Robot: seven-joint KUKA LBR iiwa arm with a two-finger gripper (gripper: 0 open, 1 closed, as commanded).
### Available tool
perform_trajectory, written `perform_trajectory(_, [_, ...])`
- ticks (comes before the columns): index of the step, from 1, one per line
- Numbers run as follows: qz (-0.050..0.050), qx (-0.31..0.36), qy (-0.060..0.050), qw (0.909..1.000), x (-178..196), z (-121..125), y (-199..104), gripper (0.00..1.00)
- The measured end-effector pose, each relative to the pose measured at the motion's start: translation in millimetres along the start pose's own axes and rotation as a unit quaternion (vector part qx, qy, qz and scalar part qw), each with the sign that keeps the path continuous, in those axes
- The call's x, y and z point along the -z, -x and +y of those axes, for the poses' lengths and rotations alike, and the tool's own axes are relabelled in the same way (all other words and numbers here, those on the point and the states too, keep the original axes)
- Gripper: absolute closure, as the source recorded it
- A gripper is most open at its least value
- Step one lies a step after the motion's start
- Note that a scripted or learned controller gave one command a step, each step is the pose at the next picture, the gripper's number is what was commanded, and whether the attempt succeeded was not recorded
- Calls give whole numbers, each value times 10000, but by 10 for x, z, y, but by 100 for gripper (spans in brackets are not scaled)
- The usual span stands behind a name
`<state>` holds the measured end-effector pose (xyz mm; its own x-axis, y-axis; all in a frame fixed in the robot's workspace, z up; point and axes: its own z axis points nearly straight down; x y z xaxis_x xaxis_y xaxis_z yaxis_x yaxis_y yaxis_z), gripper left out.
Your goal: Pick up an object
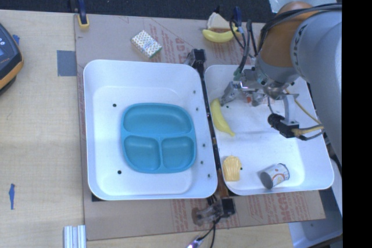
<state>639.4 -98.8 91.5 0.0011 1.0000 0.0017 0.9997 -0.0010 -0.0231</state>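
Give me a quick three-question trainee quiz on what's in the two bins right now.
1. True or false: the blue three-compartment plastic plate lies in the left white bin.
2. Which lies nearest the end effector in the right white bin? A) yellow plastic banana B) small grey tin can C) yellow corn-cob toy
3. Fill in: the small patterned box lies ___ both bins, on the brown board.

Key: 1 true; 2 A; 3 outside.

Grey arm (317, 49) w/ orange band, black cables, metal wrist hardware.
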Motion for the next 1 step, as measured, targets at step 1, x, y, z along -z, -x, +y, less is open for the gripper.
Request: perform_trajectory(1, [-6,16,97,10000,10,166,177,0])
